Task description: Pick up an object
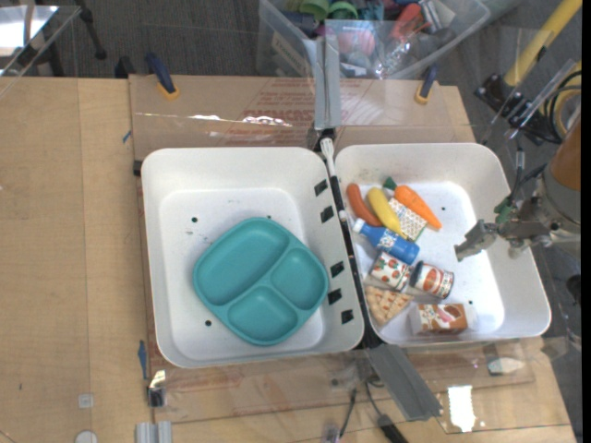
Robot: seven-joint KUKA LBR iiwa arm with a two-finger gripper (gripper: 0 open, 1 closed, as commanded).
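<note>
The gripper (473,240) hangs over the right part of the right bin (517,293), to the right of a cluster of toy groceries, and holds nothing between its jaws. How far the jaws stand apart cannot be told at this size. The step in hand looks like the approach: no object is picked yet.

The nearest candidates are the small can (431,281) lying on its side just left of and below the gripper, and the carrot (417,206) up and to the left. The can's long axis runs roughly left to right, slightly tilted down toward the right. The carrot's long axis runs diagonally, its narrow tip pointing toward the lower right.

The next move likely calls for shifting left over one item, turning the jaws across its long axis, then descending. The teal divided plate (261,280) sits in the left bin (166,247).
</note>
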